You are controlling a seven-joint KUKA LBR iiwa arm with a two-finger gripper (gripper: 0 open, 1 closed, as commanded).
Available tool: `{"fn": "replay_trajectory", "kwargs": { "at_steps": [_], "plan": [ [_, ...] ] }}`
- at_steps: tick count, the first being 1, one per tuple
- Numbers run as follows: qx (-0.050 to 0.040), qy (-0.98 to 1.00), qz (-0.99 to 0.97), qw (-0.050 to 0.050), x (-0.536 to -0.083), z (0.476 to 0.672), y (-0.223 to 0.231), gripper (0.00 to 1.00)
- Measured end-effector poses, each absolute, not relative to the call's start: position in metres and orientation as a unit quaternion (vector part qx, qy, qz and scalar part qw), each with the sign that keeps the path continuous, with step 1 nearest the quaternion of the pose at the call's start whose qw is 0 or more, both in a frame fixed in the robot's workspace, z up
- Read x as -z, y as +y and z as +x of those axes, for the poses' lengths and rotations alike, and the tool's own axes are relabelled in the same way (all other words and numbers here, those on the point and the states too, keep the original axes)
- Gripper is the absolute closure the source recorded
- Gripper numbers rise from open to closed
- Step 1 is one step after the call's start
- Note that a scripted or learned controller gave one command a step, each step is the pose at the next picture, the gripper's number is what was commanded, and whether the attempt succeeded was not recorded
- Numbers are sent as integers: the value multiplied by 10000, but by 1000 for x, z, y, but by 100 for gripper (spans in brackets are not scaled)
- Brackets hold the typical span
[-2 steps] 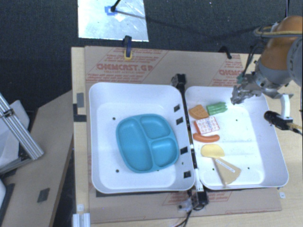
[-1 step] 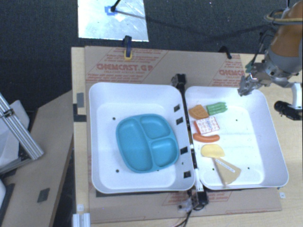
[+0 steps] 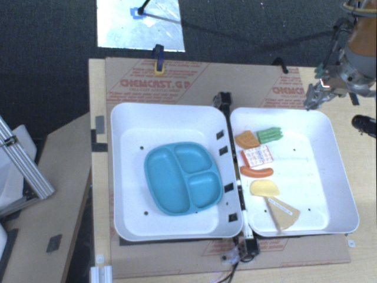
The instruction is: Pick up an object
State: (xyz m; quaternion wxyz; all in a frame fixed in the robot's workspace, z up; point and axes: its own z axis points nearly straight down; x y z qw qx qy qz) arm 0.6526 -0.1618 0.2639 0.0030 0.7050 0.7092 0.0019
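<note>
**Toy food in the right bin, arm off at the far corner**

Nearest the camera, at the front of the right-hand shallow white bin (image 3: 330,158), lies a tan wedge-shaped piece like a slice of bread or cheese (image 3: 284,213). Just behind it sits a yellow rounded piece (image 3: 264,187), then a long orange-red sausage-shaped piece (image 3: 257,171), a small white card with a red grid pattern (image 3: 258,156), an orange crinkled piece (image 3: 247,139) and a green ridged piece (image 3: 270,135) beside it. All six cluster along the bin's left side, close together, some touching.

The left-hand shallow white bin (image 3: 126,128) holds a light-blue plastic plate with three compartments (image 3: 182,177). Both bins rest on a brown cardboard-covered counter (image 3: 171,81).

The grey arm with its orange band (image 3: 360,37) stands over the right bin's far right corner. Its tool (image 3: 312,99) hangs by the rim, well apart from the food pieces; I cannot tell how its fingers are set, and nothing is seen in it.
</note>
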Motion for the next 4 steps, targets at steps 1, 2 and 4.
{"fn": "replay_trajectory", "kwargs": {
  "at_steps": [1, 2, 4],
  "plan": [
    [-2, 7095, 7047, 0, -266, 627, -113, 100],
    [-2, 7103, 7039, -10, -248, 612, -63, 100],
    [-4, 7103, 7039, -6, -245, 575, 39, 100]
  ]
}}
